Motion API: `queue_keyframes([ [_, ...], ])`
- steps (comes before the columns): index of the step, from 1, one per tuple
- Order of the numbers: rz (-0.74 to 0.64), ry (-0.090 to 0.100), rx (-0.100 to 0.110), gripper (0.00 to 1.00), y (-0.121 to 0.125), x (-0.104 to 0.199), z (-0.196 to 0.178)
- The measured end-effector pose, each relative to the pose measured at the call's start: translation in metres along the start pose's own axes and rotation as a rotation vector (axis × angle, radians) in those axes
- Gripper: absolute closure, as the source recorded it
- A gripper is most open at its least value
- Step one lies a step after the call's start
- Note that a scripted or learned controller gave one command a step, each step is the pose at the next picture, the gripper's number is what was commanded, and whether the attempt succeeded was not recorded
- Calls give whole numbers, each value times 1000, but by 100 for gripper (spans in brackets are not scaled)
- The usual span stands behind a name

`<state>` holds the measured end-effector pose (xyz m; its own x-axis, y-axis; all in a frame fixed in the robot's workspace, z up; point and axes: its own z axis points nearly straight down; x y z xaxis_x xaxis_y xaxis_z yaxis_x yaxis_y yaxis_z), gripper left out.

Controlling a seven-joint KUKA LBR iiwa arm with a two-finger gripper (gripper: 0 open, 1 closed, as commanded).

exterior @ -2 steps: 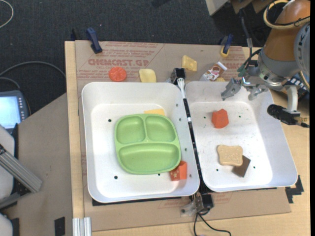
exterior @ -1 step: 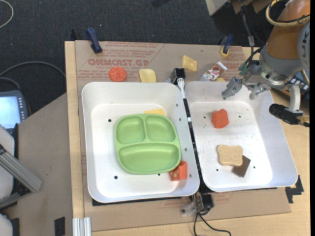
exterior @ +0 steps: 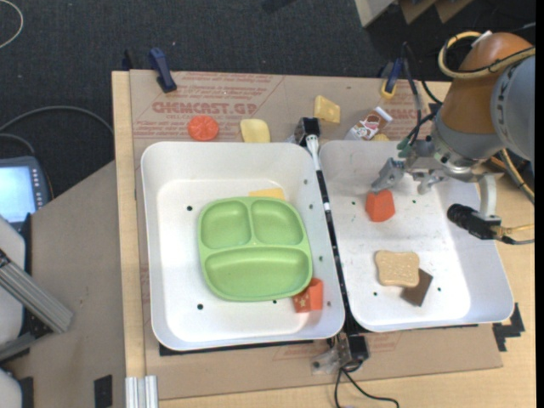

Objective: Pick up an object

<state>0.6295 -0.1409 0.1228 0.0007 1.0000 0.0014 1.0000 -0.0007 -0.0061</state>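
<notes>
Nearest the lens is the arm (exterior: 497,83) itself, raised over the bench. Its gripper (exterior: 406,177) hangs low over the right bin (exterior: 476,270), fingers spread, nothing between them.

Progress: nothing is lifted yet. Closing on an object and raising it are both left, as I judge it.

The likeliest target is the orange-red block (exterior: 380,205), just beside the fingertips on the side away from the arm, resting on the bin floor.

Count, working outward from the gripper:
- Right bin: 1 orange-red block, 1 toast slice (exterior: 397,268), 1 brown piece (exterior: 417,289) touching the toast.
- Left bin (exterior: 161,228), well beyond the block: 1 green divided plate (exterior: 253,246), 1 orange cube (exterior: 309,296), 1 yellow piece (exterior: 268,194) behind the plate.
</notes>
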Motion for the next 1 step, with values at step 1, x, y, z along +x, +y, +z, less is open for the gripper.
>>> queue_keyframes([
  [1,-1,0,0,0,-13,3,41],
])
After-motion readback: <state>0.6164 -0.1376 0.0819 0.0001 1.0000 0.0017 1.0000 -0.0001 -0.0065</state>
